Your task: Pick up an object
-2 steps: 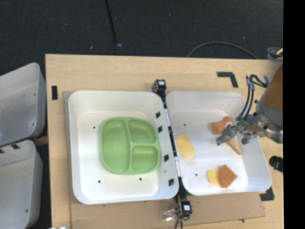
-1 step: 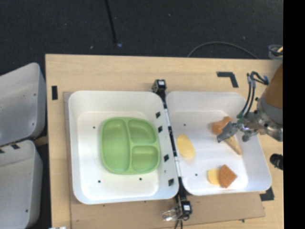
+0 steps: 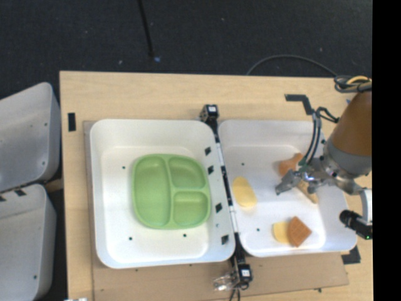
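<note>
Four small food-like pieces in the right bin (image 3: 263, 137): pale yellow oval (image 3: 244, 192) lying flat toward nine o'clock; orange-brown chunk (image 3: 290, 165) near centre, partly hidden; yellow disc (image 3: 280, 232) touching a brown textured square (image 3: 299, 231) at six o'clock.

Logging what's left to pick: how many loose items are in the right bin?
4 visible. A yellow piece near the divider, a small yellow piece touching a tan-orange block by the front wall, and an orange-brown piece beside the gripper, which may hide more.
</note>
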Motion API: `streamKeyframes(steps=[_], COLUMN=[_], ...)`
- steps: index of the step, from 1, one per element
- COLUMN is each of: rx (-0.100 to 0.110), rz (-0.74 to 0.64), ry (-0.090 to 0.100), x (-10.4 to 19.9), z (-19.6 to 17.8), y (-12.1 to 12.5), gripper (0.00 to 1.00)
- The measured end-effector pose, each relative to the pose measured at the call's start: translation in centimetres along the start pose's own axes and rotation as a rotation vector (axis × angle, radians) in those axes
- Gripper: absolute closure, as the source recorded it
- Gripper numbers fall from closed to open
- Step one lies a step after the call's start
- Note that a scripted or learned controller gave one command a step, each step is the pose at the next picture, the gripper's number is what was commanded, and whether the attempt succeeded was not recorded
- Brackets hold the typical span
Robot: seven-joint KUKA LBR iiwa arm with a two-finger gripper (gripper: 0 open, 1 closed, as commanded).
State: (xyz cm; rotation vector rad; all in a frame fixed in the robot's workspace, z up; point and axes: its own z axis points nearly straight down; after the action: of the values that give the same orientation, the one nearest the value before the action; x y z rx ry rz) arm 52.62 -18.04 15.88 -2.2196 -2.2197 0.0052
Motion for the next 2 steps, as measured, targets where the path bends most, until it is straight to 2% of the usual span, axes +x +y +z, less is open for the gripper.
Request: streamKeyframes(steps=[1, 2], rx=[-0.001, -0.007], rz=[0.001, 0.006], ry=[0.0, -0.001], x=[-0.1, -0.2], z=[5.3, 3.9], y=[0.0, 0.1], gripper=[0.0, 1.0])
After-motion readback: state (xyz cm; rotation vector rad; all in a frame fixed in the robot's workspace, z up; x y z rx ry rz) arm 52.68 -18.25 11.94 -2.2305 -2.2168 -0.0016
